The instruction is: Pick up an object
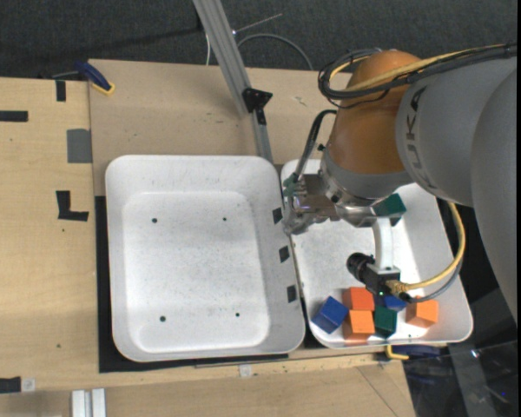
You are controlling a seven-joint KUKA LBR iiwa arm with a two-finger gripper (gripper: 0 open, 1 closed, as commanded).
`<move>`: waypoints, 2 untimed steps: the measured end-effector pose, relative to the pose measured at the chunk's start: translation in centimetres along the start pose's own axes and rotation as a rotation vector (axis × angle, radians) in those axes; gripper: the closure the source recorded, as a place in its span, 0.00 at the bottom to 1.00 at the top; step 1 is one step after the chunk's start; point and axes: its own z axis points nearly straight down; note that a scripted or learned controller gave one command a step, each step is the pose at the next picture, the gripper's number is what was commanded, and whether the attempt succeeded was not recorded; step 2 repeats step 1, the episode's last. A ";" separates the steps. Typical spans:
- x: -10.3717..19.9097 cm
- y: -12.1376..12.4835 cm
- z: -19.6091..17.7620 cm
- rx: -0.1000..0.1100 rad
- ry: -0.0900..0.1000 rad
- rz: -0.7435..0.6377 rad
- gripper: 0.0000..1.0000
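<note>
The claw [300, 208], open or closed I cannot tell, hangs beside the bin [330, 263] wall, well apart from the blocks [361, 321], so it may grasp nothing.

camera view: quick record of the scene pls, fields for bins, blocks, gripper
bins: left bin and right bin, both white and shallow, side by side
block cluster: blue block, orange blocks and green block, in the right bin's near end
lone block: teal block, farther back in the right bin, beside the arm
gripper: by the right bin's left wall, apart from the cluster
hold: cannot tell
</note>
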 end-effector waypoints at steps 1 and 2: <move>4.5 0.6 -0.3 -0.001 0.000 0.003 1.00; 4.5 0.6 -0.3 -0.001 0.000 0.003 1.00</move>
